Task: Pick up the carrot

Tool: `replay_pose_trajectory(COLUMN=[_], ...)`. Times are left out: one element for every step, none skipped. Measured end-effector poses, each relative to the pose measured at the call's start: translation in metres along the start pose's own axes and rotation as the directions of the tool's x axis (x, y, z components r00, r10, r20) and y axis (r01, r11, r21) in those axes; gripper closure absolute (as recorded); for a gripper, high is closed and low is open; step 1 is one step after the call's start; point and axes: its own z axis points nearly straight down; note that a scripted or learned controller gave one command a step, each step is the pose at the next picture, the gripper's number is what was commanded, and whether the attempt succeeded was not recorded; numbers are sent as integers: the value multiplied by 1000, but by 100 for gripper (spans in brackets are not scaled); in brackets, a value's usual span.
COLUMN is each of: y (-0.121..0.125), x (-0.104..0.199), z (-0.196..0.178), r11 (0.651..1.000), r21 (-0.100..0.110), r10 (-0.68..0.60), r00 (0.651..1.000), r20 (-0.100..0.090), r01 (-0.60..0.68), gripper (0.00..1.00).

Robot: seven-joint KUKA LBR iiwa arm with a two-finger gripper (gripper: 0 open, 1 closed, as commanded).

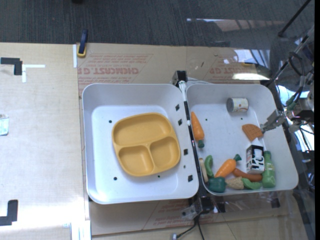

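In the right bin (280, 134), one carrot (197, 126) lies along the left wall and another (226, 167) sits near the bottom. The fingers (266, 126) hover by the right wall, well apart from both; their spread cannot be told.

Bench (40, 149) carries two white bins: left bin (95, 149) mid-bench, right bin (220, 99) touching it, toward the right edge.
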Motion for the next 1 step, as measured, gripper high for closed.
replay_pose_trajectory(y=[0], x=[59], z=[71], r11=[998], r21=[-1], r10=[56], r00=[998], r20=[0], r01=[-56], gripper=[0])
